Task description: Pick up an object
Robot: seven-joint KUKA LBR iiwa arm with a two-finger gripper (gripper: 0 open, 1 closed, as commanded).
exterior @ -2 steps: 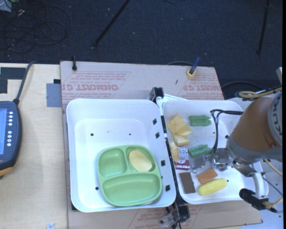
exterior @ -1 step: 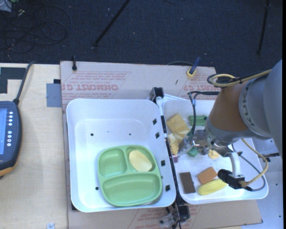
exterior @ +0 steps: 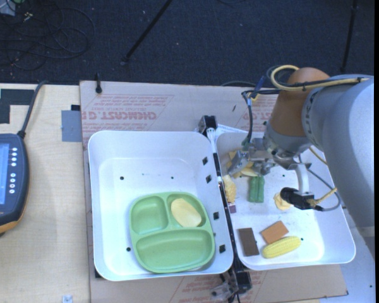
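Right bin [exterior: 341,248], near to far: corn cob [exterior: 282,247] at near edge, w/ brown block [exterior: 247,241] to its left and orange block [exterior: 275,231] just behind; green block [exterior: 257,189] mid-bin. Gripper [exterior: 252,164] hangs just behind green block; whether fingers are apart or together cannot be told.

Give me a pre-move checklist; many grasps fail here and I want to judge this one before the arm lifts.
1. Gripper over the right bin: ok.
2. Green block right below the gripper: ok.
3. Anything between the fingers: cannot tell.
4. Corn cob, orange block and brown block apart from the gripper: ok.
5. Green divided plate in the left bin, away from the arm: ok.
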